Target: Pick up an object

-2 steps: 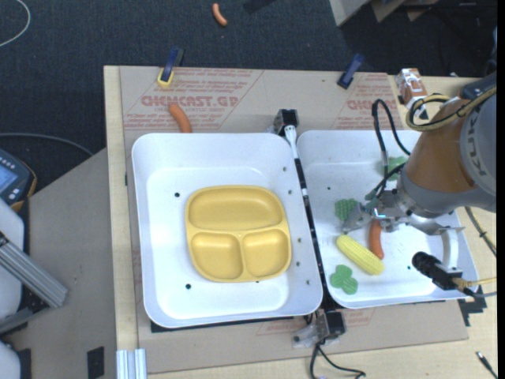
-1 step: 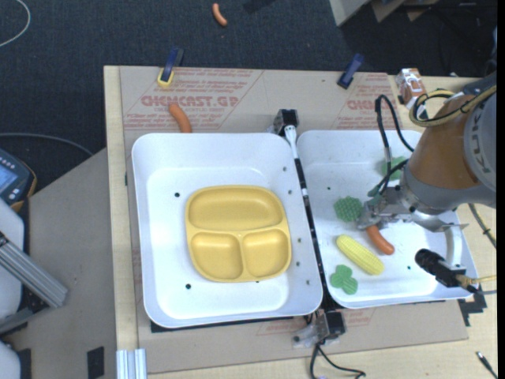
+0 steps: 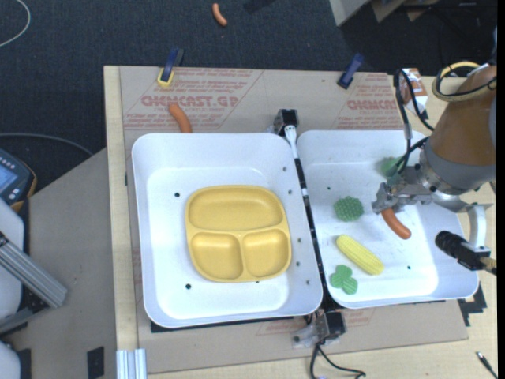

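Hot dog [image 3: 397, 224]: a little orange toy in the right bin [image 3: 426, 287]; it lies just under the gripper [image 3: 386, 201]
Gripper: low over the hot dog; I cannot tell if it is spread or pinching
Near it: a round green toy [image 3: 348, 208]; a yellow corn [image 3: 360, 255]; a green leafy toy [image 3: 343, 279]
Left bin [image 3: 158, 275]: a yellow plate [image 3: 237, 233] with three parts sits in it

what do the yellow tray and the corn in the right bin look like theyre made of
The yellow tray looks like moulded plastic with a matte to satin finish: one even colour, rounded dividers between three compartments, soft highlights. The corn looks like a plastic toy: uniform yellow, smooth, slightly glossy, though rubber can't be ruled out. Both sit in white bins that also look like thin formed plastic.
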You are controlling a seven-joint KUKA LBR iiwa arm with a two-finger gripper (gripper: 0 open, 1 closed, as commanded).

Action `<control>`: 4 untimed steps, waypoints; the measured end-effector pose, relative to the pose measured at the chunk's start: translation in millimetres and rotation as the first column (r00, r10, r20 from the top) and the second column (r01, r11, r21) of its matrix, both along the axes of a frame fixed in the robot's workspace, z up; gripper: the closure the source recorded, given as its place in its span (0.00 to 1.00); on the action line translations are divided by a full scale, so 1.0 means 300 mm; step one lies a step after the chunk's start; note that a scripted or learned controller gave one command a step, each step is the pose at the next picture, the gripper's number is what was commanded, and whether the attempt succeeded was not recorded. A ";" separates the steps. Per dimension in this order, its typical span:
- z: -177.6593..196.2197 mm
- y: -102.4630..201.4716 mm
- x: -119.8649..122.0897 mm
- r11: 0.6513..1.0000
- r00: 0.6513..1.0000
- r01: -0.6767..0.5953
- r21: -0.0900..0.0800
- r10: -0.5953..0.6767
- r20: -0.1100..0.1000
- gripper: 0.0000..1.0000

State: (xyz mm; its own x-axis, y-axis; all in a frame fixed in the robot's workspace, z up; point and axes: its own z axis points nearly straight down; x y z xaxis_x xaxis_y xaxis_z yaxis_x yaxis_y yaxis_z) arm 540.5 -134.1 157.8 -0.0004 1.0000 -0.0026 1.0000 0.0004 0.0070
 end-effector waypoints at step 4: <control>0.214 0.253 0.182 1.000 1.000 -0.004 0.002 0.004 -0.004 1.00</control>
